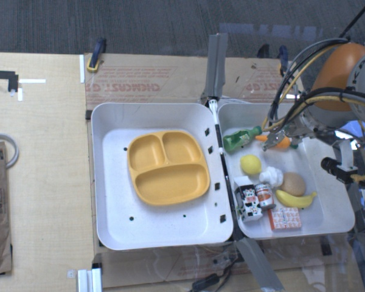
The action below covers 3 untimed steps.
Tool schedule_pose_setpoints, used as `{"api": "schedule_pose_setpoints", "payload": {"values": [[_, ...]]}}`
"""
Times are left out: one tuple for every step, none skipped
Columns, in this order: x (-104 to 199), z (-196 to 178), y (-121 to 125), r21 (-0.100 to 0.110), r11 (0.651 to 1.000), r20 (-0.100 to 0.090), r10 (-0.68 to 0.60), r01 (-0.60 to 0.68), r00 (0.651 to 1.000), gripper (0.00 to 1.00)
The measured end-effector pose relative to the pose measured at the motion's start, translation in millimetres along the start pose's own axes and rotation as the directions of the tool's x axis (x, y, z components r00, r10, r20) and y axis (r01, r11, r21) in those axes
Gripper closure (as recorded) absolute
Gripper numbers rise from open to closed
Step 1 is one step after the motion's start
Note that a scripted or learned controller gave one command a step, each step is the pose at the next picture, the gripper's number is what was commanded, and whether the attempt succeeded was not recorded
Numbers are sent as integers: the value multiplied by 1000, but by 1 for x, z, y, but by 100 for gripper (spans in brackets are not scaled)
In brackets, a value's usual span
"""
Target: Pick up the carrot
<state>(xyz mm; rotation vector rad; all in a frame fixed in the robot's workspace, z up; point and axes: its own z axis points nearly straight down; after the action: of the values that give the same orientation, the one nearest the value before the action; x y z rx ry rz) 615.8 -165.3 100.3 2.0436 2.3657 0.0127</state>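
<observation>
We see the carrot [275, 142] in the right bin [328, 224], near its far edge, with the end effector [278, 137] directly on it. The orange body sits between the two fingers, so we judge that the end effector is clamped on the carrot, though we cannot tell whether it rests on the bin floor or hangs just above it.

The main risk, as we see it, is a slip. The fingers seem to grip near the thicker end of a tapering, smooth body, and it could pivot or slide out on the way up. The green bottle [241, 138] lies just beside the carrot on its left, and a swinging tip could knock it. The lemon [250, 164] sits near, towards us, and could also be nudged.

The carrot's long axis runs roughly left to right across the view, tilted slightly. One end shows to the left of the fingers, towards the bottle, and the other to the right. Which end is the narrow tip is too small to tell.
</observation>
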Motion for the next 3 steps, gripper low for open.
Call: {"api": "schedule_pose_setpoints", "payload": {"values": [[-5, -11, 1, -5, 1000, 9, 4, -4, 1000, 100], [39, -117, 28, 16, 999, -4, 38, -37, 999, 100], [95, -157, 52, 15, 987, -6, -161, 161, 987, 100]]}}
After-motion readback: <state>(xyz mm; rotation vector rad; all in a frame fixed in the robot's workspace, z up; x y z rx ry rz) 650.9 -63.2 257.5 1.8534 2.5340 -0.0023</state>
